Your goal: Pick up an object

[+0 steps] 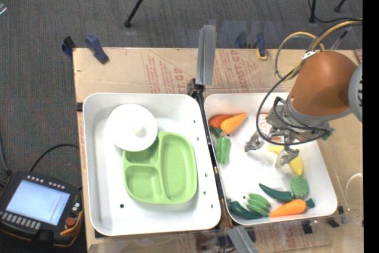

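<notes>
The end effector (272,150) hangs low in the right bin (237,178) with its two fingers spread wide and nothing between them, a small yellow piece (276,149) lying in the gap and a larger yellow vegetable (296,166) just beside the nearer finger. To do this step well, I would centre the gap on that yellow piece, sink until the tips straddle it, then close firmly before lifting straight up, since a shallow grip would likely slip. Farther out lie an orange carrot (232,122) near the divider, a green cucumber (223,150) below it, and more vegetables along the front wall, while the left bin (98,186) on the worktop (142,71) holds a green tray (163,172) and white bowl (132,127).
</notes>
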